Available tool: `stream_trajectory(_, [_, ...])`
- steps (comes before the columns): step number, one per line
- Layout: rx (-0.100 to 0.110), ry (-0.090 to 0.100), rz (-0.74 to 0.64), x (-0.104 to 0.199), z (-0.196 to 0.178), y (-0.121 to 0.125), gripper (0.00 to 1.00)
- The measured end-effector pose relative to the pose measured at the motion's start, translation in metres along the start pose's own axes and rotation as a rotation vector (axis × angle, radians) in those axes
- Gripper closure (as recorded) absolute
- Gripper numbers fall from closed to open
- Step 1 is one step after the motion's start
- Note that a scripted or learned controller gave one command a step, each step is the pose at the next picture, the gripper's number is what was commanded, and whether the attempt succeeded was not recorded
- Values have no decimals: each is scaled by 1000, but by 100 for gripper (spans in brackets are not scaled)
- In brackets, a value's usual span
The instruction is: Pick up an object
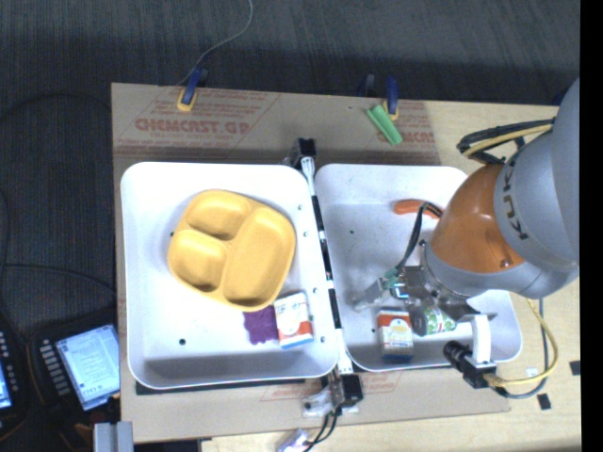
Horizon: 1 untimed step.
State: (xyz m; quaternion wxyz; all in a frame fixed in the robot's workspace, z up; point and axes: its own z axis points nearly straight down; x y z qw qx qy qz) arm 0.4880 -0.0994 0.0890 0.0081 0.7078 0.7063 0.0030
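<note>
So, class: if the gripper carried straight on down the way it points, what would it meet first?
Probably the small carton in the right bin, just below the gripper, though depth is unclear from this slanted view.

Floor: dark grey carpet (94,26). Bench: brown cardboard sheet (203,125) over pale wood top (490,121), clamped. Loose cable (236,17). Lit screen (89,361) lower left.

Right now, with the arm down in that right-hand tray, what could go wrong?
The gripper sits low among close-packed things: a small carton and a green-labelled item lie right beside it, so it might nudge them or catch two together. They also lie near the right bin's front wall, which could block a clean approach. A cable hangs by the wrist and might snag.
</note>
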Motion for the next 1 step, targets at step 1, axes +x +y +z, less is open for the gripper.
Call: stream_trajectory(1, [0, 2, 0, 0, -11, 1, 100])
